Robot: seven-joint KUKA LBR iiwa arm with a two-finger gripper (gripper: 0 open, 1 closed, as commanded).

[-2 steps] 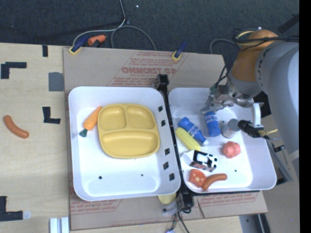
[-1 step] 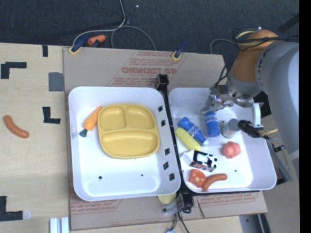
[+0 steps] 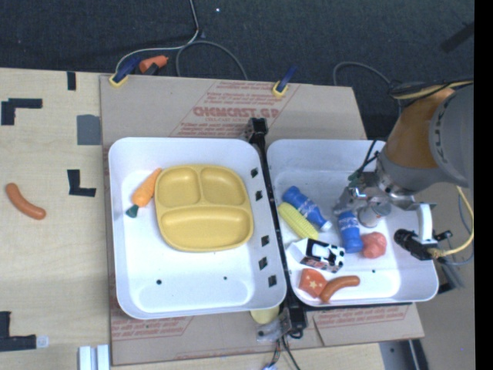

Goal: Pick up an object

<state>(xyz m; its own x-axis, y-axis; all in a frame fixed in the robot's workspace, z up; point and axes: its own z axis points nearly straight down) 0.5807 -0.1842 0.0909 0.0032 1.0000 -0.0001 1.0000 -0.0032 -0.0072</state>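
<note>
The right bin (image 3: 416, 284) holds several toys. Among them are a blue bottle (image 3: 302, 203), a yellow corn cob (image 3: 298, 221), a blue can (image 3: 350, 233) and a pink-red fruit (image 3: 373, 244). A black-and-white cow (image 3: 324, 253), a strawberry (image 3: 311, 282) and a sausage (image 3: 340, 285) lie nearer the front. My gripper (image 3: 359, 206) hangs low over the middle of this bin, just above the top end of the blue can. The wrist hides what is directly beneath it.
The left bin (image 3: 185, 291) carries a yellow divided plate (image 3: 204, 207) with a carrot (image 3: 144, 189) beside it. Another sausage (image 3: 25, 201) lies on the bench at far left. Clamps (image 3: 139, 65) and cables sit at the cardboard's back edge.
</note>
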